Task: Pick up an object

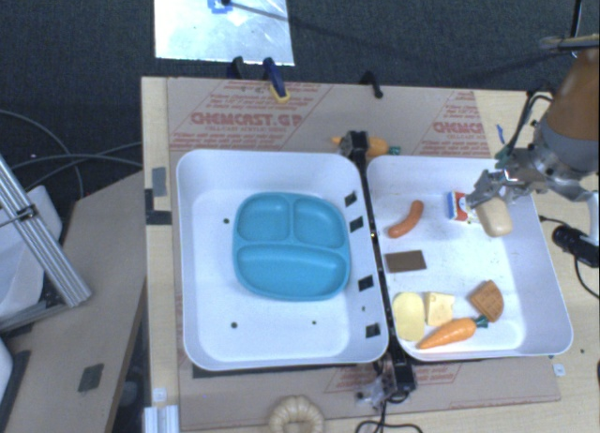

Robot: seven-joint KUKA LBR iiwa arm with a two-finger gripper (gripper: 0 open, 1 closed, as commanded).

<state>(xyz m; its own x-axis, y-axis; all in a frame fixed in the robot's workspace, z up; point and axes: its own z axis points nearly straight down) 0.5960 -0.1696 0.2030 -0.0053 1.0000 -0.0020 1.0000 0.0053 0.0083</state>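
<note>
My gripper [494, 189] hangs over the upper right part of the right bin [553, 323]. A pale beige rounded piece [496, 219] sits right beneath it, touching or nearly so; whether it is gripped I cannot tell. Just to the left is a small red, white and blue carton [457, 206]. Elsewhere in that bin lie an orange sausage [406, 219], a brown flat rectangle [405, 261], a yellow round slice [408, 315], a pale cheese wedge [439, 307], a carrot [450, 332] and a brown cookie [486, 300].
The left bin [202, 328] holds a blue divided plate [289, 246]. A black divider with clips [367, 234] runs between the bins. A yellow item [376, 147] lies behind them, a blue clamp [275, 80] farther back, and a beige ring [295, 414] at the bench front.
</note>
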